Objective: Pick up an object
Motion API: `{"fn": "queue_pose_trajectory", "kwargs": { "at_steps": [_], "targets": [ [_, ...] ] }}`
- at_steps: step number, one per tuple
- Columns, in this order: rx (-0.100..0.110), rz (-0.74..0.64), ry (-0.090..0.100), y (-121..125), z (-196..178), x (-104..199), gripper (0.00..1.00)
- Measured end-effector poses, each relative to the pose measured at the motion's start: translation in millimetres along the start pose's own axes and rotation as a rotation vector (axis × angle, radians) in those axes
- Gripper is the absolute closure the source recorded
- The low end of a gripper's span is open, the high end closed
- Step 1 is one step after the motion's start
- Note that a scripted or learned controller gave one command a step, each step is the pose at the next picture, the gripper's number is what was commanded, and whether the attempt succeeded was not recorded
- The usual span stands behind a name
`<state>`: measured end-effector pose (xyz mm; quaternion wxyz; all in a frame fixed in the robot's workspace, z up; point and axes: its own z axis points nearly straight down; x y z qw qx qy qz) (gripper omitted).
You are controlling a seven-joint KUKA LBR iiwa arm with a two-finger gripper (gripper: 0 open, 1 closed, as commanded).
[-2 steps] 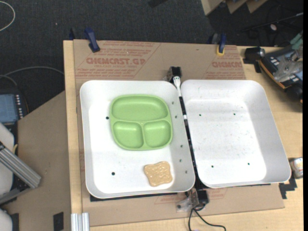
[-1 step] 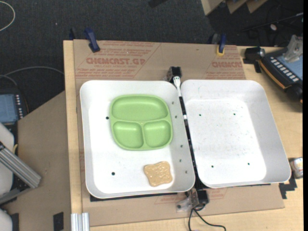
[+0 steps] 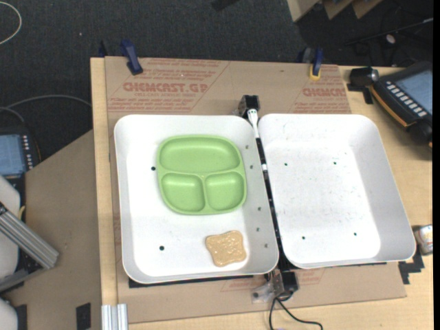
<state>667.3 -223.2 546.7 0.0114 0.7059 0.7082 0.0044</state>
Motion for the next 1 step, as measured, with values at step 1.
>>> {"fn": "queue_pose_trajectory", "kwargs": {
  "at_steps": [1],
  "targets": [
    [0.037, 0.001, 0.015, -4.9, 154.0, 32.7, 1.00]
  ]
}}
